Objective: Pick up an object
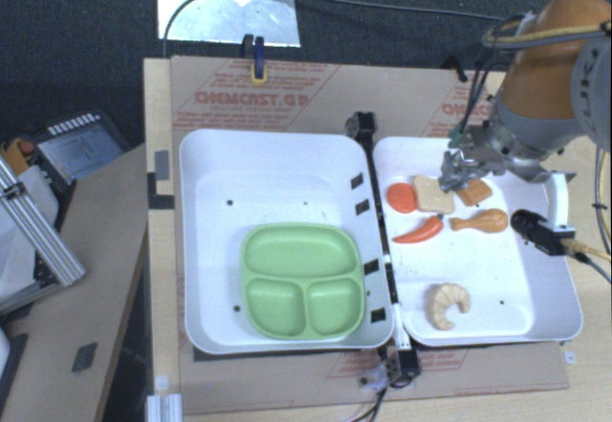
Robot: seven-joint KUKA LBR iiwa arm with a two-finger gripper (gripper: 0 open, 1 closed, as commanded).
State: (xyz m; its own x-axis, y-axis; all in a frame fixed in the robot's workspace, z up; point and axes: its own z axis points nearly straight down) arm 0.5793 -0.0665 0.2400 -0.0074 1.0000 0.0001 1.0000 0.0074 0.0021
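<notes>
Toy foods lie in the right bin (502,281), clustered in its far half. A tan bread slice (432,195) lies flat near the far wall, and an orange-brown piece (475,191) lies just beside it on the arm's side. The tool (457,171) stands directly over the gap between these two, at their far edges. Nothing can be seen gripped in it, and whether it is set wide or narrow cannot be told from this view.

A red round slice (402,197) touches the bread slice on the side toward the left bin. Nearer the camera, a brown drumstick (481,220) lies on its side, its thin end pointing toward a red chilli (419,233), which rests just beside the bread slice's near edge. A pale shrimp (448,303) lies curled in the near half of the bin, well apart from the other pieces.

The grey arm (550,114) enters over the far right corner of the right bin, with its orange band (564,23) above the wrist.

The left bin (249,171) abuts the right bin along a shared edge. It holds a green divided plate (301,278) with three compartments, set toward the near wall.

Both bins rest on a brown cardboard sheet (287,95) bearing red print, which lies on the counter (105,248).
</notes>
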